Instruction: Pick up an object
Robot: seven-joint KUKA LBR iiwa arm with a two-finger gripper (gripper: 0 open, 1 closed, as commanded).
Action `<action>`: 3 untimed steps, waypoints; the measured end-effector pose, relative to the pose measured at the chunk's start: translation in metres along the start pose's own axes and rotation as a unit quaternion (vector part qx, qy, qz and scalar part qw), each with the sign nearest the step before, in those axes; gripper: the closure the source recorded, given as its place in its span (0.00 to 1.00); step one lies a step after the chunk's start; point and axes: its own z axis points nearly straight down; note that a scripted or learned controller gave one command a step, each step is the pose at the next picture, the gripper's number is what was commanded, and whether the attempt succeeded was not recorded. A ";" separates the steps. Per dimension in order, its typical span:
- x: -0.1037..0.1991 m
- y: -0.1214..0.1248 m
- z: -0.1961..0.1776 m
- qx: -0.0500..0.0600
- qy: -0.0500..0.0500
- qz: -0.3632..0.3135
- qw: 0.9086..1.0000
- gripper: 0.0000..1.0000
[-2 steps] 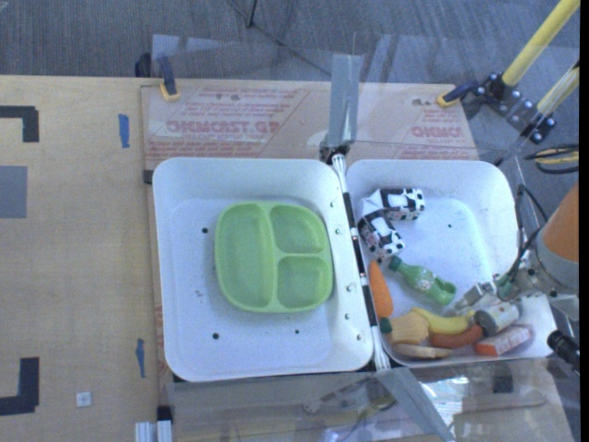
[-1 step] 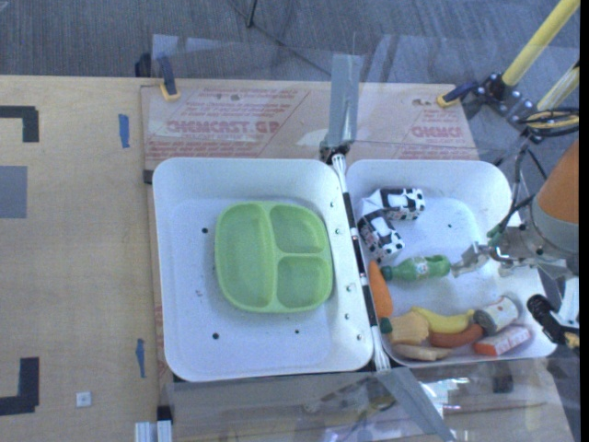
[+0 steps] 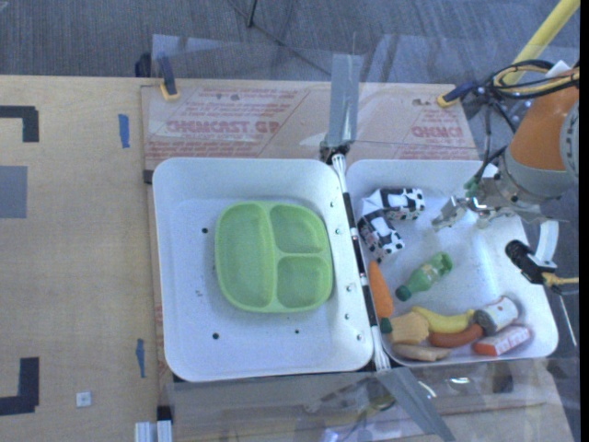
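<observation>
While hovering over the right bin (image 3: 543, 339), the pincer (image 3: 453, 215) looks open, gripping nothing.

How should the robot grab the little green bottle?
Probably from straight above, fingers closing across the wide body of the green bottle. It lies on its side, slanting, with bare floor on both long sides. The thin neck points toward the carrot, so avoid that end.

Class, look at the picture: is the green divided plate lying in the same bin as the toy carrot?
No, the green divided plate lies alone in the left bin, while the toy carrot lies in the right bin.
</observation>
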 end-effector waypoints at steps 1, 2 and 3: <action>0.059 0.024 0.001 0.000 -0.001 -0.160 0.987 0.00; 0.067 0.030 0.001 0.000 -0.002 -0.340 0.940 0.00; 0.022 -0.033 -0.001 0.001 -0.002 -0.410 0.912 0.00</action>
